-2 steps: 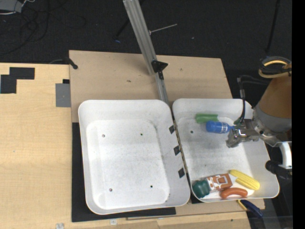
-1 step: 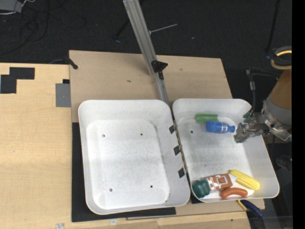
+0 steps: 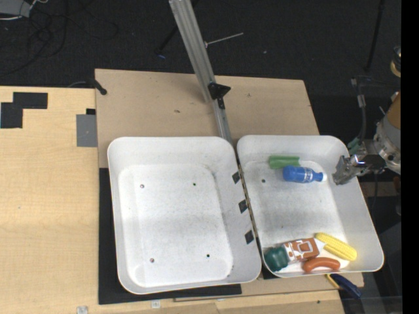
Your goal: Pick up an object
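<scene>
Left bin [image 3: 131, 169]: bare white floor, well away from the fingers on their far left, so there is no target on that side.
Divider [image 3: 241, 195]: the shared rim between the bins, with dark clips along it, far left of the fingers and no threat just now.
Green object [image 3: 283, 162]: lying flat in the right bin [image 3: 294, 221], left of the fingers and touching or nearly touching the bottle below it.
Blue bottle [image 3: 302, 174]: on its side, cap end pointing toward the fingers and just left of them, so it is the nearest candidate. It is round and could roll if one finger nudges it first.
Corner cluster: dark green piece [image 3: 276, 259], orange-and-white piece [image 3: 302, 248], orange ring-like piece [image 3: 321, 265] and yellow corn-like toy [image 3: 336, 246], all packed below and left of the fingers. Crowded together, they risk a double catch or a jam against the wall.
Gripper [image 3: 343, 173]: poised at the right bin's right rim, nothing visibly between its fingers; whether they stand apart or together I cannot tell, too small and dark.
Main risk: coming straight down here strikes the rim rather than the bottle.
</scene>
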Motion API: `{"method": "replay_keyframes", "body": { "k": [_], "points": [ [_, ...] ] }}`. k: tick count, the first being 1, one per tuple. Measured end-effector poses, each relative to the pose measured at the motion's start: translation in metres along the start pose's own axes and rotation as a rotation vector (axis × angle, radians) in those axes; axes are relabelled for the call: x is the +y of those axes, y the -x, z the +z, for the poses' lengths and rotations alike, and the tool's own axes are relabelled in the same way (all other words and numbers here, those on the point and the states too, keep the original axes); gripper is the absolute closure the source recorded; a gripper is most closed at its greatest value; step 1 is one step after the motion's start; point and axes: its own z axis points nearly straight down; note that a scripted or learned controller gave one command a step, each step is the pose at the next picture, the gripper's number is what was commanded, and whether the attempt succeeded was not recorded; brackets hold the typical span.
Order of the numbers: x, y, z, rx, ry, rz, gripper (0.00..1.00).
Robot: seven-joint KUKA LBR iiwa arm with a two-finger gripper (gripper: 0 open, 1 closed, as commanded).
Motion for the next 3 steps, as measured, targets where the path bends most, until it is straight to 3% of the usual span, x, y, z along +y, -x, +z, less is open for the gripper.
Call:
{"method": "replay_keyframes", "body": {
  "k": [2, 3],
  "points": [
    [0.026, -0.091, 0.024, 0.004, -0.008, -0.004, 1.0],
    [0.042, -0.144, 0.015, 0.003, -0.005, -0.004, 1.0]
  ]
}}
